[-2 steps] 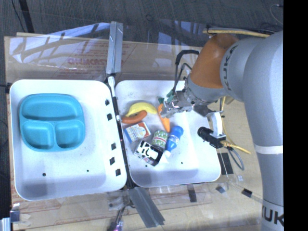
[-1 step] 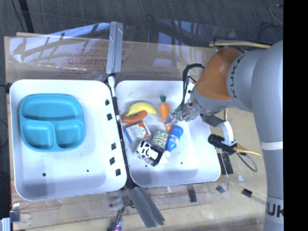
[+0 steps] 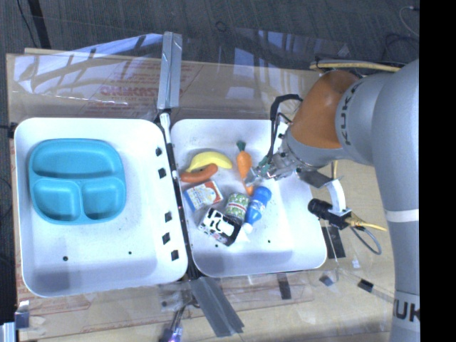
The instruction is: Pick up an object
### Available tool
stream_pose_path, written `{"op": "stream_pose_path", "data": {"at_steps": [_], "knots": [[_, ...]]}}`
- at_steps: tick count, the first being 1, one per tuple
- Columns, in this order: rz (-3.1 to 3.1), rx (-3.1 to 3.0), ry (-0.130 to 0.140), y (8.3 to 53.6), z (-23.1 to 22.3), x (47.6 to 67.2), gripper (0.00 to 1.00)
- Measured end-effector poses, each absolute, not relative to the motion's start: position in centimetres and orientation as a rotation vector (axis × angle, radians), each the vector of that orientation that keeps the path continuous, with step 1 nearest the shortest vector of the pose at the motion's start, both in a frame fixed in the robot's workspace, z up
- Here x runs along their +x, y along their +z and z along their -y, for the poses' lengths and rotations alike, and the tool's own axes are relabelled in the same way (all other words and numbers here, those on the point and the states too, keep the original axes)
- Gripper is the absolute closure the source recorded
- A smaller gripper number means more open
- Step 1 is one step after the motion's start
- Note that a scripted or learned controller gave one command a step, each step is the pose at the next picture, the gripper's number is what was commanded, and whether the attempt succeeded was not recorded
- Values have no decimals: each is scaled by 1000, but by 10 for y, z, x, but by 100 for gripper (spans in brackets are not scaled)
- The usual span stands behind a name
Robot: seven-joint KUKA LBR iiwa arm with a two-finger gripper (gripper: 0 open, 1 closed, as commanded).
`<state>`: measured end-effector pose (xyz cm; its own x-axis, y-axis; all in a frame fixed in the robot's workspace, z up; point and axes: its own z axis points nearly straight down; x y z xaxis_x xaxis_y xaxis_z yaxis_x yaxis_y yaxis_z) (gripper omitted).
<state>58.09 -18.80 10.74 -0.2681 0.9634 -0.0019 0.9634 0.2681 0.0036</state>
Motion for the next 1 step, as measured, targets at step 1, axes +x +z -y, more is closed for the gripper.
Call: {"op": "stream_pose_path", "data": {"at_steps": [1], "knots": [[-2499, 1898, 2, 107, 188, 581, 0]]}}
